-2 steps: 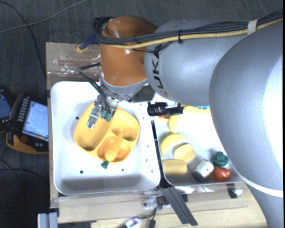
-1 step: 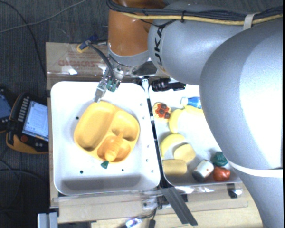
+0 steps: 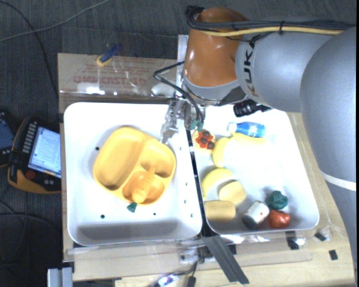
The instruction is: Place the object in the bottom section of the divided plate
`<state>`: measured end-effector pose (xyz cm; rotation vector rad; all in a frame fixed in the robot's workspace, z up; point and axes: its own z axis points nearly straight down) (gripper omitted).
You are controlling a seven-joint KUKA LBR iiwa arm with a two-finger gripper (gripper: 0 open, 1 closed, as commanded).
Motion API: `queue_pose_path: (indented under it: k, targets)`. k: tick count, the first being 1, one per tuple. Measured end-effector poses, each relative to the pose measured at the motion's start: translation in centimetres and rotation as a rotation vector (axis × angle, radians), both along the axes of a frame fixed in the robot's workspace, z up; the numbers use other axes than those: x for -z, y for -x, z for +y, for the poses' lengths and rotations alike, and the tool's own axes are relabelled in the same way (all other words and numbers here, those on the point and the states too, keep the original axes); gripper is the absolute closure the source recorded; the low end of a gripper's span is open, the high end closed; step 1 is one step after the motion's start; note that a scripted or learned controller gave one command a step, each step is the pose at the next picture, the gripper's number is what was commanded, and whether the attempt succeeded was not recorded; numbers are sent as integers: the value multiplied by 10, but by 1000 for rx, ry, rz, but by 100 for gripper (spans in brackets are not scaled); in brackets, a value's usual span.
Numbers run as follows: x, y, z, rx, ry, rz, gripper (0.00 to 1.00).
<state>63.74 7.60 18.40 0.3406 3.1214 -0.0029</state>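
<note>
The pincer (image 3: 178,121) hangs just above the yellow plate's (image 3: 116,154) top right edge; I cannot tell its grip. An orange cup (image 3: 142,189) sits in the plate's bottom part.

A robotics lab: KUKA arm (image 3: 275,58), white bins (image 3: 78,220), teach pendant (image 3: 36,157).

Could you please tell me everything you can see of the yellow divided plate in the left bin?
The divided plate is glossy yellow, plastic-looking, lobed in outline, with raised ridges splitting it into sections. It lies flat, right side up, in the middle of the left bin. A small orange-yellow object sits in its bottom section, with something small and dark green at the plate's lower edge. The hand hovers above its upper right rim.
</note>
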Motion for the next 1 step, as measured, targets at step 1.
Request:
queue_pose_path:
  k: [1]
  targets:
    - [37, -17, 69, -571, -5, -2, 100]
